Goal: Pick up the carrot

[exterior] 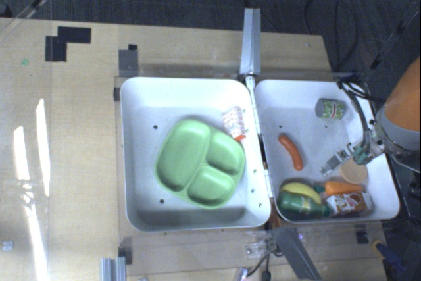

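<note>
Glossy green plastic tray [200, 162]

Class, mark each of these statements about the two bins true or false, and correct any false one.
1. The green tray lies in the left bin. True.
2. The carrot lies in the left bin. False: it lies in the right bin, near its front edge.
3. The gripper is over the right bin. True.
4. The sausage sits on the green tray. False: it lies on the right bin's floor.
</note>
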### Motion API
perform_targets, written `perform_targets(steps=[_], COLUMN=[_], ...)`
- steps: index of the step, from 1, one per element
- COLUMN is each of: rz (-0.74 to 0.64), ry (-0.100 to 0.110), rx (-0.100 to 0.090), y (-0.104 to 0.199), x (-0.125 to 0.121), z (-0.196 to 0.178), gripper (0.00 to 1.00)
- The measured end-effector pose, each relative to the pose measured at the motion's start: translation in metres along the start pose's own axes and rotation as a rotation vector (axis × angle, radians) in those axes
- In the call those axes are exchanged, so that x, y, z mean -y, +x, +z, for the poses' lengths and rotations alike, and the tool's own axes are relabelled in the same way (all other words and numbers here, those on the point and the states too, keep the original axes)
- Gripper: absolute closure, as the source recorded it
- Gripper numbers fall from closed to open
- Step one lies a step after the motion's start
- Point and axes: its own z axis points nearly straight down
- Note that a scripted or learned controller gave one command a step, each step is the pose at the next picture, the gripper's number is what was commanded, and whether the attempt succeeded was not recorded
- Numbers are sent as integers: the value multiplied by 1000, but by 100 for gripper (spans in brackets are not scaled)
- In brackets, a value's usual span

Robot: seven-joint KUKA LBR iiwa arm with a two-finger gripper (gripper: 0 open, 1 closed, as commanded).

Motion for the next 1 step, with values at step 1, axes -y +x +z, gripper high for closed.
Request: perform_targets(steps=[1], rz=[146], ry=[4], rx=[-3], y=[-4], x=[-46], z=[94], gripper=[0])
